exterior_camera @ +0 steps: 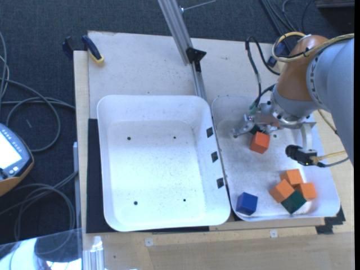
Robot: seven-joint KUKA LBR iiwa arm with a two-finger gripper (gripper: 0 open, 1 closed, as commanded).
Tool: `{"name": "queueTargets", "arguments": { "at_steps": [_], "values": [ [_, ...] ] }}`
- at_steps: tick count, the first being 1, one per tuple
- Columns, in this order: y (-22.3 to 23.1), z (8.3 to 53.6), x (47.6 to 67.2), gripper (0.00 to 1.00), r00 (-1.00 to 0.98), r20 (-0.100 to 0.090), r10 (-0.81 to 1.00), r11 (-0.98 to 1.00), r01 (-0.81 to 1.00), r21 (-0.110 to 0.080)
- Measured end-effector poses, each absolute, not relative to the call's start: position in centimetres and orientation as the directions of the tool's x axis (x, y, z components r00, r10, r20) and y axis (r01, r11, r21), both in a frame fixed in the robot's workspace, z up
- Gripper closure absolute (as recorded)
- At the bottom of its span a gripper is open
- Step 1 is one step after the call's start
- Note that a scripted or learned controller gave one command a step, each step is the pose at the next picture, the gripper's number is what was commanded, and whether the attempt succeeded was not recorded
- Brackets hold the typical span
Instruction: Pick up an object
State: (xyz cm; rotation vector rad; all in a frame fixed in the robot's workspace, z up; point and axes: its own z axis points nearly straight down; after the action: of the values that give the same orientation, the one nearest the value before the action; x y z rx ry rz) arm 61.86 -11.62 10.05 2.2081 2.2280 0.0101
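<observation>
Right now gripper (257, 129) sits over orange block (260, 143), finger state unclear; block looks light, rigid, best pinched on opposite flat sides.

Bright, even overhead light falls across the scene, and no single source can be made out. The two white bins (157, 162) are nearly washed out, their inner walls showing only faint grey shading. Shadows are soft and short, with a dark strip along the left bin's outer edge. The picture is slightly soft and grainy. A pale blurred glare sits at the bottom left corner.
</observation>
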Motion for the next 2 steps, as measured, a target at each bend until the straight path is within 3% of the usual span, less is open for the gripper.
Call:
{"name": "queueTargets", "arguments": {
  "at_steps": [1,2],
  "values": [
    [-11.9,10.0,61.0,0.00,-0.001,0.000,1.000,0.001,1.000,-0.001],
    [-10.9,19.5,61.9,0.00,-0.003,-0.001,1.000,0.003,1.000,0.011]
  ]
}}
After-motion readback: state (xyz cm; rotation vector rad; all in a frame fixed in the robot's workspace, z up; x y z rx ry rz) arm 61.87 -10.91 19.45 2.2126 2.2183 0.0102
